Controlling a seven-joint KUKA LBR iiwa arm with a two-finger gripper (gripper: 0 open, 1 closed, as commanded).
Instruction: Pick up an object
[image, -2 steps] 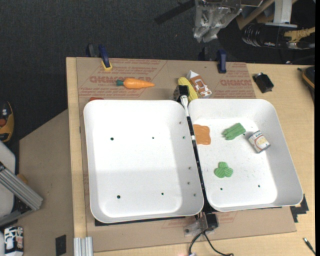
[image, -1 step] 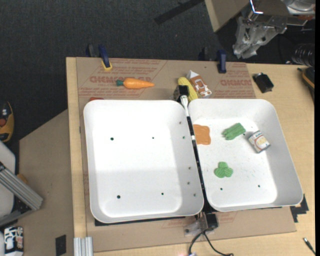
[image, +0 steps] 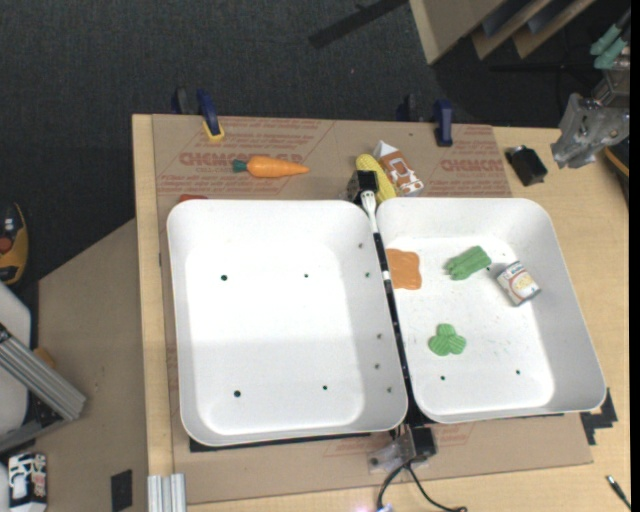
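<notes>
The right bin (image: 560, 330) holds an orange flat piece (image: 403, 268) against its left wall, a green leafy piece (image: 467, 263), a small grey tin with a label (image: 517, 282) and a green clump (image: 447, 341) nearer the front. My gripper (image: 585, 128) shows as a grey metal part at the upper right edge, above the bench and beyond the right bin's far corner. It is well away from every object, and nothing is visible between its fingers.
The left bin (image: 185, 300) sits beside the right one. Behind the bins lie a toy carrot (image: 272, 167), a yellow banana (image: 368, 170) with a brown packet (image: 398, 172), and a black block (image: 525, 165). Blue clamps (image: 210, 115) (image: 442, 120) grip the board's far edge.
</notes>
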